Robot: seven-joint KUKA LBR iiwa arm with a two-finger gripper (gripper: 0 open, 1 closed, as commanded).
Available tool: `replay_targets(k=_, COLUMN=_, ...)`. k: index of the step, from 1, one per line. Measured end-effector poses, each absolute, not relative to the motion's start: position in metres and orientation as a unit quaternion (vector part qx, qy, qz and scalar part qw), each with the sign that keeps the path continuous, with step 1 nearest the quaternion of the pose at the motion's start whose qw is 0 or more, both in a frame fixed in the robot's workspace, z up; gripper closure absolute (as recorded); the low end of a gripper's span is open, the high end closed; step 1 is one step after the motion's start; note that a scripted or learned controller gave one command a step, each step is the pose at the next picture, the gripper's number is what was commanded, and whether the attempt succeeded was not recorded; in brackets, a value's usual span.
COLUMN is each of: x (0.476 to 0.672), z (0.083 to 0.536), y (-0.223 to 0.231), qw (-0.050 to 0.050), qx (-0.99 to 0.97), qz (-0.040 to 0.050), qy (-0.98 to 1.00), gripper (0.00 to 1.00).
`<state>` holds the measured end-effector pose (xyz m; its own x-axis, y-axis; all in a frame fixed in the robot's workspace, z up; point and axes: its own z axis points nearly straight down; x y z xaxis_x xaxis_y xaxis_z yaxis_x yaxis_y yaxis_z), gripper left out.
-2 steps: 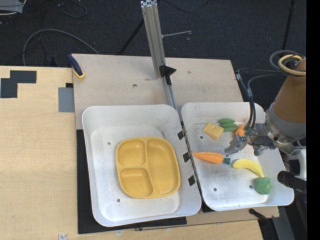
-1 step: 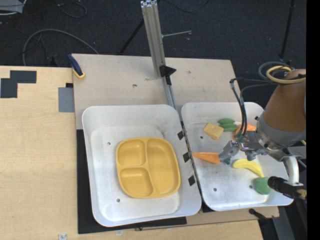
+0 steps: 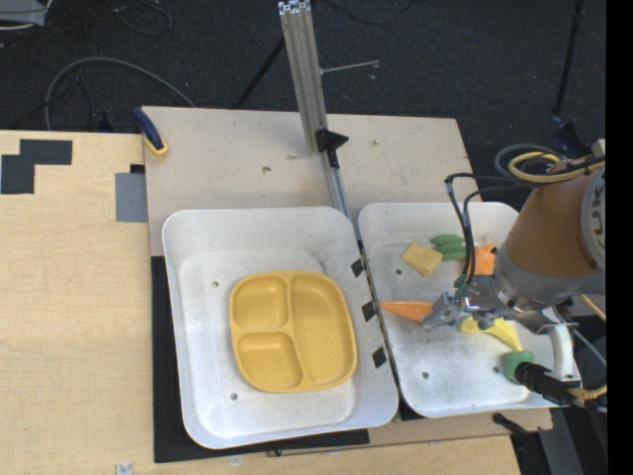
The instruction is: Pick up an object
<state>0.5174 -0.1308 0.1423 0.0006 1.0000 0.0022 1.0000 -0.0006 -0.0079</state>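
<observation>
Your fingers (image 3: 442, 317) hang low in the right bin (image 3: 435, 389), near its middle, and look spread apart, with nothing between them. Their tips sit just right of the orange carrot (image 3: 406, 310), which lies flat by the bin's left wall; whether they touch it you cannot tell. Just right of the fingers lies a yellow piece (image 3: 501, 332), partly under the wrist. Farther back you have a tan block (image 3: 422, 258), a green piece (image 3: 447, 242) and an orange piece (image 3: 484, 260). A green-tipped item (image 3: 517, 366) rests at the near right. The left bin (image 3: 198, 255) holds a yellow divided tray (image 3: 293, 330). Both bins sit on the tabletop (image 3: 237, 156).
</observation>
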Motion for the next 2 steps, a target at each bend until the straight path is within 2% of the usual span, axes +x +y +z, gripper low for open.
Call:
replay_targets(k=1, x=0.518, z=0.154, y=-0.132, qw=0.003, qx=-0.709, qz=0.0016, qy=-0.705, gripper=1.00)
replay_targets(k=2, x=0.519, z=0.197, y=-0.137, qw=-0.001, qx=-0.708, qz=-0.0004, qy=-0.706, gripper=1.00)
